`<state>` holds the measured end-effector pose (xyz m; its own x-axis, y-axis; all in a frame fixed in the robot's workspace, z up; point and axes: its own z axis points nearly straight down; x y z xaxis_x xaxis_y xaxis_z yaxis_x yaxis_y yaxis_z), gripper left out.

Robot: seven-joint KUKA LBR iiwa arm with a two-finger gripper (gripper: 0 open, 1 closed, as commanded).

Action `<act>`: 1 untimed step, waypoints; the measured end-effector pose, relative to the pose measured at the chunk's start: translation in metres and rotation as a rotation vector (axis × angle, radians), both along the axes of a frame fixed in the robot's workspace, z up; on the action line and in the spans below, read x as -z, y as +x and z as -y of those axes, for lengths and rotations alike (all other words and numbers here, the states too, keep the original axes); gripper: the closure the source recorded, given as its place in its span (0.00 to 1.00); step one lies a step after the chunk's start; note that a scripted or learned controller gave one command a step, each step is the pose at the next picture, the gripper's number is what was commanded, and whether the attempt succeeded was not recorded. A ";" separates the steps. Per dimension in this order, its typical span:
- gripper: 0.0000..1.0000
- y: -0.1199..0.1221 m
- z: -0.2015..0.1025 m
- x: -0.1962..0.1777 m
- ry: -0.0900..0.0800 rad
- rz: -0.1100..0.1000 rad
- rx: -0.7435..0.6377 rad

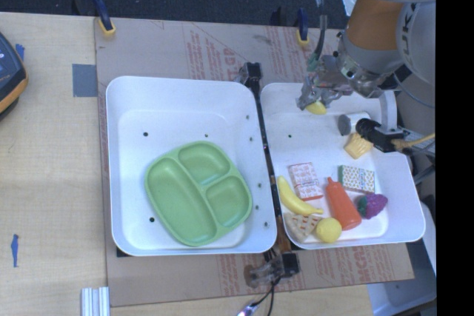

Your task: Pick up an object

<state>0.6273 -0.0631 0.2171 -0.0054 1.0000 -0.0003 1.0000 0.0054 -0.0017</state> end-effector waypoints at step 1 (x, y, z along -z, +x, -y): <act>1.00 -0.015 -0.029 0.005 -0.001 -0.003 -0.001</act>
